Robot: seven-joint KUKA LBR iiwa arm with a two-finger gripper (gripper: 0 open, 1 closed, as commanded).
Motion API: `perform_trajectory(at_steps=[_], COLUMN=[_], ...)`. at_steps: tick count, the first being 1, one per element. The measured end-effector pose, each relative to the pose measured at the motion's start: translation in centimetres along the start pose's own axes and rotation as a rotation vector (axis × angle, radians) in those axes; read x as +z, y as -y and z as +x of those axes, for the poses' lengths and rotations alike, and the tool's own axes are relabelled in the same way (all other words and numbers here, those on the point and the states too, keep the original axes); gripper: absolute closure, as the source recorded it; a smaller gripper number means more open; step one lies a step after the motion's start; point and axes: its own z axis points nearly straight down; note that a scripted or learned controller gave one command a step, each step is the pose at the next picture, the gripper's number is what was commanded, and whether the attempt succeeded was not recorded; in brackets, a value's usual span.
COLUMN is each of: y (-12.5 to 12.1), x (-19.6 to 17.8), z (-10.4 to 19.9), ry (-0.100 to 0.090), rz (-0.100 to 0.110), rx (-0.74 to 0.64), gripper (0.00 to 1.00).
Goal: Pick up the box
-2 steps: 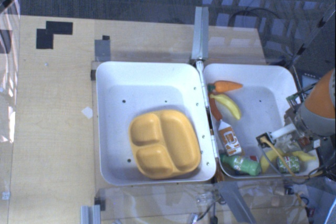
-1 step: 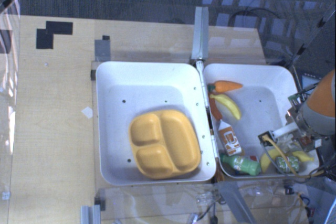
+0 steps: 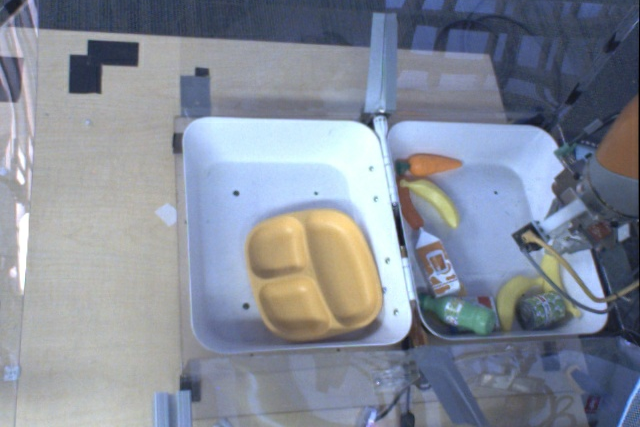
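On the far left, the pale wooden surface [image 3: 100, 215] is carrying two black tape marks [image 3: 100, 63] near its back edge. The left bin [image 3: 215, 215] is sitting beside them, and a yellow divided tray [image 3: 313, 272] is lying in its front half, turned a little askew.

Across the divider, the right bin [image 3: 500, 185] is holding the rest. A carrot [image 3: 432, 164] is lying at its back left corner, with a banana [image 3: 434, 200] slanting just in front of it. The box [image 3: 438, 267], orange and white, is resting by the bin's left wall, just in front of that banana's lower end and nowhere near the claw. A green bottle [image 3: 458, 313] is lying on its side at the front left corner, just in front of the box. To its right, a second banana [image 3: 513, 295] is curling along the front wall, and a dark round can [image 3: 545, 310] is sitting right against it.

At the right edge, the arm [image 3: 618, 155] is reaching in, and the claw [image 3: 583, 233] is hanging over the bin's right side, above and behind the can. Whether the claw is open or closed cannot be told from this angle, and nothing is showing in its grasp.
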Motion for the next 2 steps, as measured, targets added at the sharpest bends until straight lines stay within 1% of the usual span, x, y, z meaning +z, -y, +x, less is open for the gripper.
perform_trajectory(at_steps=[1, 2], y=[-0.2, 6.9], x=[2.0, -5.3], z=[0.5, 11.0], ry=[0.001, -0.001], rz=[0.001, 0.000], rx=[0.009, 0.003], gripper=[1.00, 1.00])
